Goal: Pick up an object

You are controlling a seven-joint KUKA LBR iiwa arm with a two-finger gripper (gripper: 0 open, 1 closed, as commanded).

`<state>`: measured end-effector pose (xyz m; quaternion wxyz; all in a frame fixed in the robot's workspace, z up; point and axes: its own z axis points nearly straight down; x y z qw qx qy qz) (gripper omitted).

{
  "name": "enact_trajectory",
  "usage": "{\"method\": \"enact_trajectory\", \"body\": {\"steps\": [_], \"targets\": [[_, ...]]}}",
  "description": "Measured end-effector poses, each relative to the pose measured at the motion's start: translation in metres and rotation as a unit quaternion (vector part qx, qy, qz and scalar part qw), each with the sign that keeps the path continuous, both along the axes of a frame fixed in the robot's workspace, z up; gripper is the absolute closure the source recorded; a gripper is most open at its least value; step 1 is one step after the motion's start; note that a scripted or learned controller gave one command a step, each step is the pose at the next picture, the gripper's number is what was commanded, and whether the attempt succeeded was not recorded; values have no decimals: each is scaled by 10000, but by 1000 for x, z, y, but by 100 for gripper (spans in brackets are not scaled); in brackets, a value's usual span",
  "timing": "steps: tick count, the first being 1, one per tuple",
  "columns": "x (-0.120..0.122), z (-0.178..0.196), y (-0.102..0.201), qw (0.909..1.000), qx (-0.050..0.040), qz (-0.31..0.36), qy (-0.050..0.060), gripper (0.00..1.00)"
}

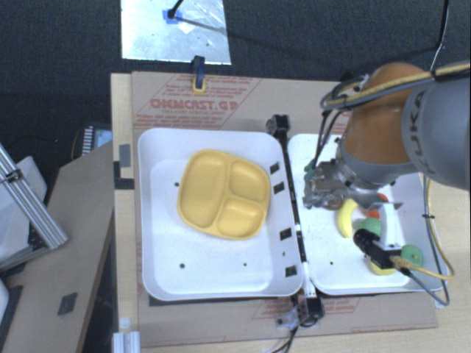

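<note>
A yellow divided plate (223,193) lies in the left white bin (158,271). In the right white bin (327,274) I see a yellow banana-like piece (346,218), a green piece (373,226), a bit of red-orange (374,213) and a yellow-and-green piece (401,258) near the front right. My gripper (321,190) hangs low over the right bin's left half, just left of the yellow piece. The arm's grey and orange wrist (383,134) covers the bin's back part.
A black divider with clips (288,197) runs between the two bins. Cables (427,267) trail over the right bin's front right corner. A brown cardboard sheet (199,101) lies under the bins. A metal plate (175,19) sits at the back.
</note>
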<state>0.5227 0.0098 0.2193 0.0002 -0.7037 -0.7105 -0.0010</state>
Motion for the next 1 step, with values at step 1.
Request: {"method": "enact_trajectory", "body": {"steps": [1], "targets": [[4,10,57,10000,0,5,-4,100]]}}
